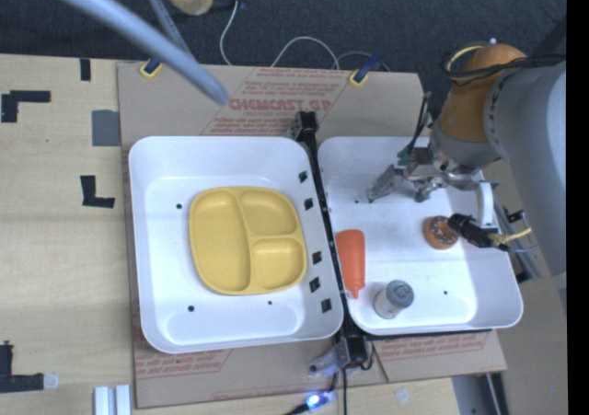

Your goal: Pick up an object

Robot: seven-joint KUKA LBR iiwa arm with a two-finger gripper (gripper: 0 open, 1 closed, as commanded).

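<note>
In the right bin (479, 307) lie an orange carrot-shaped toy (351, 259) against the left wall, a small grey-capped bottle (394, 297) near the front, and a brown doughnut-like piece (441, 232) toward the right. My gripper (387, 179) hangs over the back half of this bin, pointing left. It is open, and only bare bin floor shows between its fingers. It is apart from all three objects, with the orange toy the closest, below and to its left.
The left bin (152, 220) holds a yellow divided plate (247, 239) in its middle. A black clip-lined divider (316, 220) separates the two bins. The grey arm with its orange band (469, 100) covers the right bin's back right corner.
</note>
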